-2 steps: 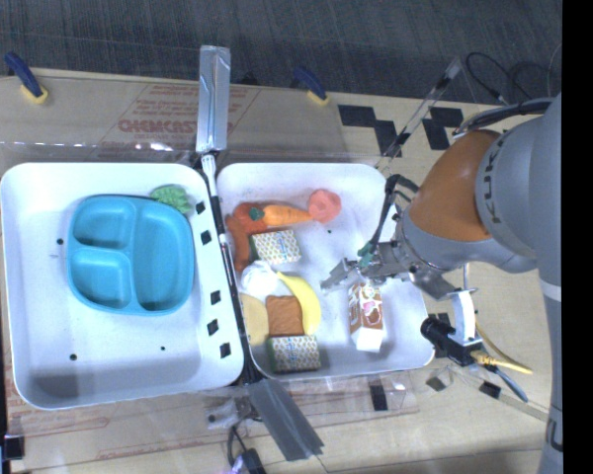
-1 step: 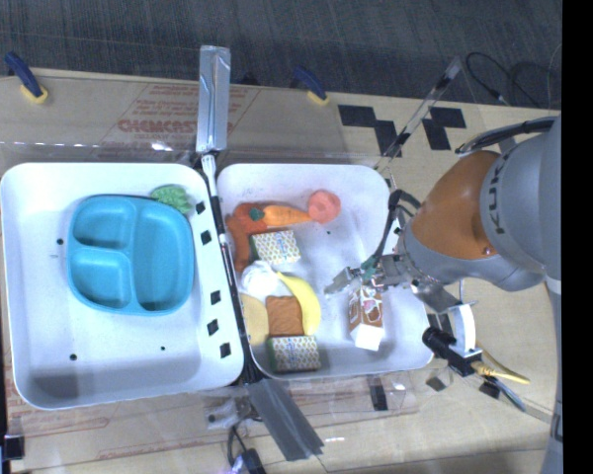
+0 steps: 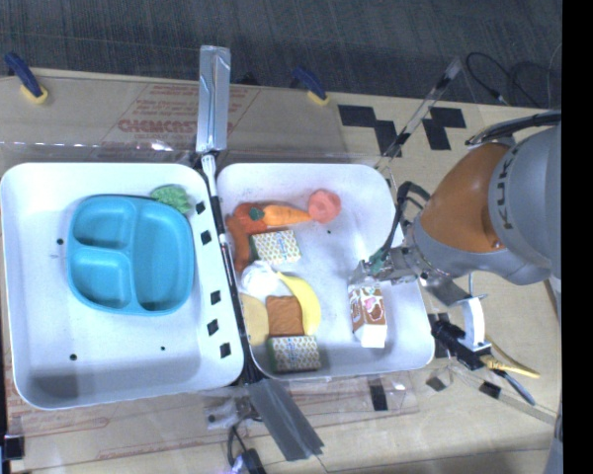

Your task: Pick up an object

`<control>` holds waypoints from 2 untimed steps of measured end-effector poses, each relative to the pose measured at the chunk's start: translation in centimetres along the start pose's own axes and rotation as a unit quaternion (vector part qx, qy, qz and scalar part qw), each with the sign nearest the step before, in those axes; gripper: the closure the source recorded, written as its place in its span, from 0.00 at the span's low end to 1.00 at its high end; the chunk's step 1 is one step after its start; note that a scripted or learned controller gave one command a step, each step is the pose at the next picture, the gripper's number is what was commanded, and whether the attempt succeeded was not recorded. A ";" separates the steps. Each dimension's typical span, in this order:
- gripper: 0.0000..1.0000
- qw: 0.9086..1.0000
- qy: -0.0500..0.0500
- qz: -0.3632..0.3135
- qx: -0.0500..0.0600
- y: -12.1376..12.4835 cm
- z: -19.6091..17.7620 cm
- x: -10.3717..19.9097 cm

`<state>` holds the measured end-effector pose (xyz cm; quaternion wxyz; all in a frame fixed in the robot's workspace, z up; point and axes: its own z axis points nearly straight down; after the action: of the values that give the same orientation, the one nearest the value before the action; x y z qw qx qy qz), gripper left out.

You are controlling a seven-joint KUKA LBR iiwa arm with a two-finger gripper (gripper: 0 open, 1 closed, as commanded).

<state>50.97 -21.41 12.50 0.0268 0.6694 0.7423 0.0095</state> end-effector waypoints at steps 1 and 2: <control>1.00 0.994 0.016 -0.110 0.023 4.3 -4.0 1.0; 0.00 0.994 0.017 -0.110 0.024 4.3 -4.0 1.0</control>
<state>54.89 -19.88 16.67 -0.0005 0.5843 0.8116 0.0000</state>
